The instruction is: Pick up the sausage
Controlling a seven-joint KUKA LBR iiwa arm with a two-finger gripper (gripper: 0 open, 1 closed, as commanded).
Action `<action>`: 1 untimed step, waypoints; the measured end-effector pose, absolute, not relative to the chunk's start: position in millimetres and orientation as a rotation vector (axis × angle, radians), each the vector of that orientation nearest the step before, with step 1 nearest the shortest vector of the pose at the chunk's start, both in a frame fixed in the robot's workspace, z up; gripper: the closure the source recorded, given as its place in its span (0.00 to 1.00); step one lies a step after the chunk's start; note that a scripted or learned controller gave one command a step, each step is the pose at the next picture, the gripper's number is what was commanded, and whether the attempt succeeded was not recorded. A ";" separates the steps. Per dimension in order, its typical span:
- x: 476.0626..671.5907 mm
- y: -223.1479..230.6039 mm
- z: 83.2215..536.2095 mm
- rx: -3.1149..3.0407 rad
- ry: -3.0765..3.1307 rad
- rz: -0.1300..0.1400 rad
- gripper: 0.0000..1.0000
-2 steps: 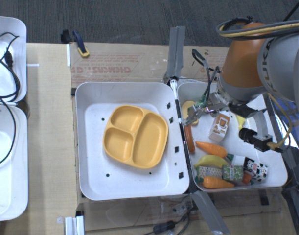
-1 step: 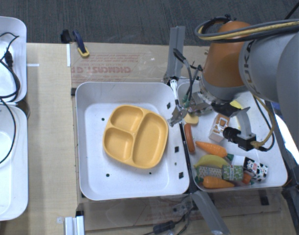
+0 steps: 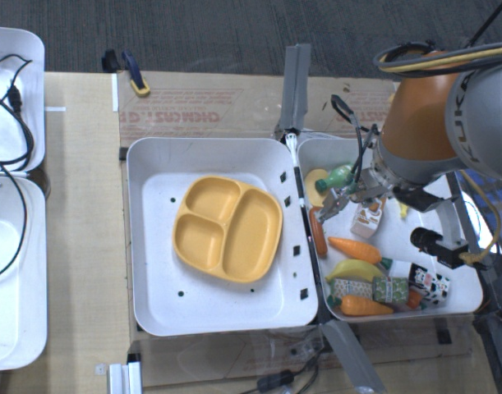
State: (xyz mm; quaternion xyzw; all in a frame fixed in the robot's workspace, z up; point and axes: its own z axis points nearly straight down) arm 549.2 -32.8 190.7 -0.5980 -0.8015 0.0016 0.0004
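Reversed red lettering on the cardboard sheet, unreadable

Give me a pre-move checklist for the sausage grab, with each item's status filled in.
1. Sausage located: ok, it lies along the left wall of the right bin.
2. Gripper near the target: ok, it sits just above the sausage's upper end.
3. Sausage between the fingers: not ok, it lies on the bin floor.
4. Room beside the sausage: not ok, the bin wall hugs its left side and a carrot lies close on its right.
5. Finger opening: cannot tell.
6. Yellow plate out of the way: ok, in the left bin.
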 end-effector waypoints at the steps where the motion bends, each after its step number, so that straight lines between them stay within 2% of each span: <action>1: 601.0 -41.2 208.1 -1.909 -2.496 0.003 0.00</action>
